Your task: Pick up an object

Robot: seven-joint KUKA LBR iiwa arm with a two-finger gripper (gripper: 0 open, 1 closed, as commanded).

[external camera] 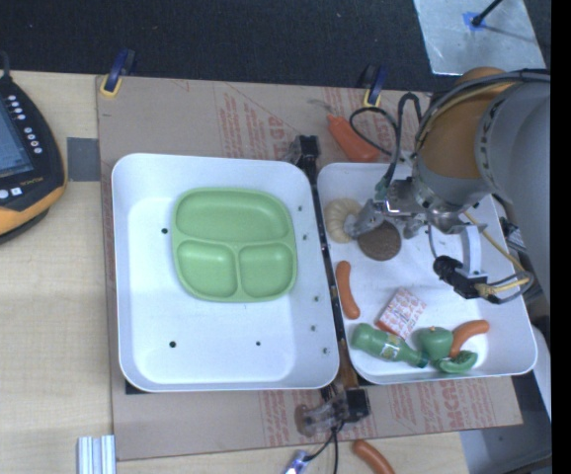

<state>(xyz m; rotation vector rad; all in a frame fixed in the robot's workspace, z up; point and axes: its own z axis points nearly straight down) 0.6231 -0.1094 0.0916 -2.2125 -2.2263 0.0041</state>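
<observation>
You had the grey arm with its orange band reaching in from the right, bent low over the far part of the right white bin (523,358), with the gripper (384,227) pointing down at a round brown disc-shaped object (380,244) near the bin's far left corner. I could not tell from this slant whether its fingers stood wide or narrow, nor whether anything sat between them. The likeliest failure, as I judged it, was crowding: a pale tan rounded piece (342,219) lay touching or just beside the disc, so a closing grip might have nudged both or caught an edge and slipped. Other candidates lay nearer you: an orange sausage (348,289), a red-and-white packet (401,313), a green bottle (382,345). The green divided plate (234,242) sat in the left white bin (137,363).
</observation>
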